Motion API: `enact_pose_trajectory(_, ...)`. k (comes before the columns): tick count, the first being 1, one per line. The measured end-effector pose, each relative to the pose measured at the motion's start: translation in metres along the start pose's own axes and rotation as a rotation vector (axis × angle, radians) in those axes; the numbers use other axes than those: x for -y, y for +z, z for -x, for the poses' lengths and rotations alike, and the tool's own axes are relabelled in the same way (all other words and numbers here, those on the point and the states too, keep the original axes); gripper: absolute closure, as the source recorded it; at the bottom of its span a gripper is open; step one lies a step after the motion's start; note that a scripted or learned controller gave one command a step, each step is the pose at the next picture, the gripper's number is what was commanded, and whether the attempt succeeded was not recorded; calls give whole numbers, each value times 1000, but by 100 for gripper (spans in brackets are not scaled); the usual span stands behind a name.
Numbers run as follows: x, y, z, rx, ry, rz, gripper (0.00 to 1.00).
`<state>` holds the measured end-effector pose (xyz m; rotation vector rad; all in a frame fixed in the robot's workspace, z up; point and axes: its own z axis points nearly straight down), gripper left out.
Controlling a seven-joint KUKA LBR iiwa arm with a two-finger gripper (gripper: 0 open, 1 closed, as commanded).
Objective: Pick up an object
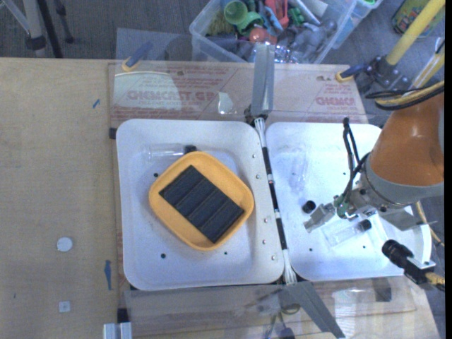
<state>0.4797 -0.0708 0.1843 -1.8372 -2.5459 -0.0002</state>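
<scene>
Fingers [313,221] look spread apart, low over the right bin, nothing visibly clamped between them. Left bin [134,253]: yellow tray-like object [169,221] with a dark slatted insert, lying flat and rotated, roughly centre. A clear tube [161,149] lies just behind it. Right bin [311,263]: small black piece [308,206] near the left fingertip, just apart from it. Gripper [337,221] sits mid-bin over a faint clear item [342,234]; contact unclear. Arm [409,154] enters from the right.
</scene>
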Motion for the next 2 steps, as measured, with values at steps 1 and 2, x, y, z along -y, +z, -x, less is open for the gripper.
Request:
enact_pose_trajectory(1, -45, -72, 28, 4, -49, 4, 0)
enact_pose_trajectory(2, -45, -72, 27, 4, -49, 4, 0)
